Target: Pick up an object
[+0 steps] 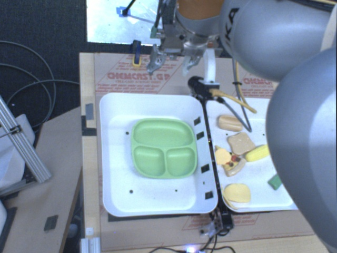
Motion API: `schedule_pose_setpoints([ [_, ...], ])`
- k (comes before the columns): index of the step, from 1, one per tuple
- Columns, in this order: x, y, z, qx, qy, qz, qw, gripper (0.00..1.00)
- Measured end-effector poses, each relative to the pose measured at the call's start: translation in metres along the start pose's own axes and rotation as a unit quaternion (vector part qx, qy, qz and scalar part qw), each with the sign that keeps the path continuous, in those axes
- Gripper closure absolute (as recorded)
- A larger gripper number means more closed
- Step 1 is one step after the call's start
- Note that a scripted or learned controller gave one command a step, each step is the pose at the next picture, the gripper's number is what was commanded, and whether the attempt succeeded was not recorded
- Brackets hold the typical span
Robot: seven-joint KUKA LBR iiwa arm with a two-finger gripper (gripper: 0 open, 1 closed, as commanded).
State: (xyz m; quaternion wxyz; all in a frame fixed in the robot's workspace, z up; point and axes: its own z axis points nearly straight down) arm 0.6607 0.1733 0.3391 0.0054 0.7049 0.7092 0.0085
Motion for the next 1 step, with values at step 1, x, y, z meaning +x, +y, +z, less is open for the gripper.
schedule_pose_setpoints([
  [1, -0.0908, 0.0026, 0.1468, 0.015, -0.005, 0.007, 0.9998, 0.0],
])
